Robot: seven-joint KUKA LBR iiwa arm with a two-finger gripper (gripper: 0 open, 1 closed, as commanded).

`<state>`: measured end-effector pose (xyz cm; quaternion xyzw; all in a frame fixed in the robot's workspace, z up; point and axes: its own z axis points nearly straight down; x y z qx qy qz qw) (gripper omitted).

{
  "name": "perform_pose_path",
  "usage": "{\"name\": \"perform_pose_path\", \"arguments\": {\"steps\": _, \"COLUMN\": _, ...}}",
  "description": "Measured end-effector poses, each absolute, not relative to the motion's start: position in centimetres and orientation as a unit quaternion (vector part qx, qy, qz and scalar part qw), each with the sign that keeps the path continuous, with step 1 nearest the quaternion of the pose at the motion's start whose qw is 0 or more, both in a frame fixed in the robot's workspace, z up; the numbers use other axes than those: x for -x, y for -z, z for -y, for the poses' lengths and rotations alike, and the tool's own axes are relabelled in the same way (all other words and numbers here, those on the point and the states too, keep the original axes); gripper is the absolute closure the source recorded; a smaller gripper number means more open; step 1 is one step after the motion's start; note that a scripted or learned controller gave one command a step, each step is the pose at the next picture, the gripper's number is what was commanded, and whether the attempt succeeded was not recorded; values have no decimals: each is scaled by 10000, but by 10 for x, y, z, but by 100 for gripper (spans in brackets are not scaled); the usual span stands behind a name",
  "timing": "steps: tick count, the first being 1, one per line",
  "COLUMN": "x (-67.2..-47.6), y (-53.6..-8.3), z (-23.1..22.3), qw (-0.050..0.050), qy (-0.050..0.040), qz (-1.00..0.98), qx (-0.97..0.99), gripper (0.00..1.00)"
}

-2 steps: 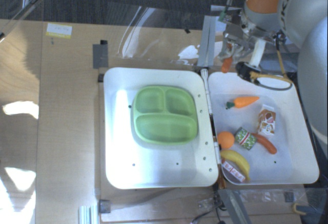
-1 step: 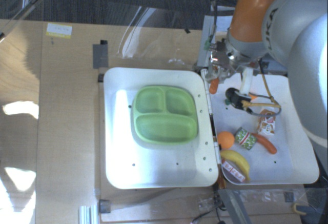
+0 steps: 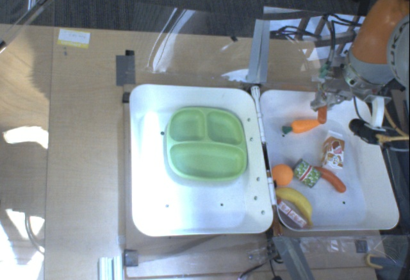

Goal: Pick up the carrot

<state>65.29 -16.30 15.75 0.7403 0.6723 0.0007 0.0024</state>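
The carrot, orange with a small green top at its left end, lies flat in the upper middle of the right white bin. My gripper hangs from the grey wrist with the orange band, just above and to the right of the carrot's thick right end, very close to it. The carrot rests on the bin floor.
The right bin also holds a small carton, an orange, a green-labelled packet, a sausage and a banana. A green divided plate sits in the left bin. Cables hang at the right.
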Motion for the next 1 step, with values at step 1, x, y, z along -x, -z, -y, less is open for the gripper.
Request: {"name": "perform_pose_path", "arguments": {"steps": 1, "x": -653, "y": -158, "z": 162, "qw": 25, "qy": -11, "qz": -6725, "qx": -7401, "gripper": 0}}
